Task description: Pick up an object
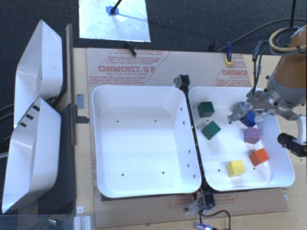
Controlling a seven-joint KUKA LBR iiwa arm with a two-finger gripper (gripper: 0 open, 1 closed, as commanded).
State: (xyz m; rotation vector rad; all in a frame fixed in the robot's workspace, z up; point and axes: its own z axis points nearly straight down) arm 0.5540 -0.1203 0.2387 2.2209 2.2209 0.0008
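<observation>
Plywood bench (81,186) lies under a clear sheet printed with red lettering, and dark carpet-like floor surrounds it. At about twelve o'clock beyond the bench a square metal plate (114,13) rests on the floor. At nine o'clock, off the bench's edge, two spare white bins (33,123) lean one over the other.

On the bench are two shallow white bins side by side. The left bin (144,138) has only small dark dots on its floor. The right bin (283,174) holds six blocks: two green, one blue, one purple, one orange and one yellow. One green block (206,109) sits at the bin's eleven o'clock, and the second green block (210,130) lies just below it toward nine o'clock. The purple block (252,135) is near the bin's centre, the orange block (259,156) at four o'clock, and the yellow block (235,168) at six o'clock.

The arm enters at three o'clock, and its gripper (243,115) hangs over the bin's upper middle, right at the blue block (249,119), which shows partly beneath the metal fingers. Whether the fingers are apart, together or clamped on that block cannot be told from this angle.
</observation>
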